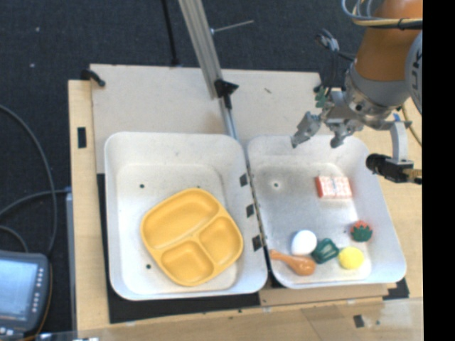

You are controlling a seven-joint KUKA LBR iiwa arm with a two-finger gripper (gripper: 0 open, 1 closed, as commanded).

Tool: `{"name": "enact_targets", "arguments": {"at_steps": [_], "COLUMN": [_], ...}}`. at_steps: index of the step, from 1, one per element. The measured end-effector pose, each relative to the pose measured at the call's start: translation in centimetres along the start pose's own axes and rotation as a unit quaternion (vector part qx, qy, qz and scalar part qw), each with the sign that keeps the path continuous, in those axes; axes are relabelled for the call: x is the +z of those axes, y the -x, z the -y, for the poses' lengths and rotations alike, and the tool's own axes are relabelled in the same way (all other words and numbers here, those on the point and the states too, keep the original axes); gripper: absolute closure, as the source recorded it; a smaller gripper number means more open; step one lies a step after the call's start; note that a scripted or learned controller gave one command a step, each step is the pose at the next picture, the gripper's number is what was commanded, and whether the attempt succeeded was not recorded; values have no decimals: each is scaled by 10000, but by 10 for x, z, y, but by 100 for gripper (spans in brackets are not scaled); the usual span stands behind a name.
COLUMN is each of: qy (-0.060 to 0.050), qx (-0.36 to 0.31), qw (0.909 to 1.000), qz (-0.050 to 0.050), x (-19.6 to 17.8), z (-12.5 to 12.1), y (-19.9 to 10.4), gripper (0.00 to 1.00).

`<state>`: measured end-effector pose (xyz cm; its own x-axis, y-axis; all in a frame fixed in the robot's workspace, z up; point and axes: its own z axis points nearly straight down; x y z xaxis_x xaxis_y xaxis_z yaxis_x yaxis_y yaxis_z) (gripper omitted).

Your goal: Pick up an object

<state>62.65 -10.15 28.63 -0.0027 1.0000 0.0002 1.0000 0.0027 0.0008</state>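
Dark grey carpet floor [85,20] fills the top & left of the view, well left of the pincer [318,135]. Black cables [28,162] loop across it at far left. Light wood surface [156,98] sits below & left of the pincer, w/ pale board top & black clip [94,78] at its far-left back corner. Slanted aluminium extrusion post [202,41] rises from the surface just left of the pincer, black bracket [226,89] at its base. Small monitor [21,293] w/ grey-blue screen at bottom-left corner, far from the pincer. Light is even, soft shadows only.
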Motion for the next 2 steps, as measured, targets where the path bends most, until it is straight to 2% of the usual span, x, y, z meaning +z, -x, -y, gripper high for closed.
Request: {"name": "enact_targets", "arguments": {"at_steps": [1,2], "qy": [1,-31], "qx": [2,20], "qw": [10000,10000], "qz": [-1,10], "x": [0,62], "z": [0,5], "y": [0,3], "gripper": [0,0]}}
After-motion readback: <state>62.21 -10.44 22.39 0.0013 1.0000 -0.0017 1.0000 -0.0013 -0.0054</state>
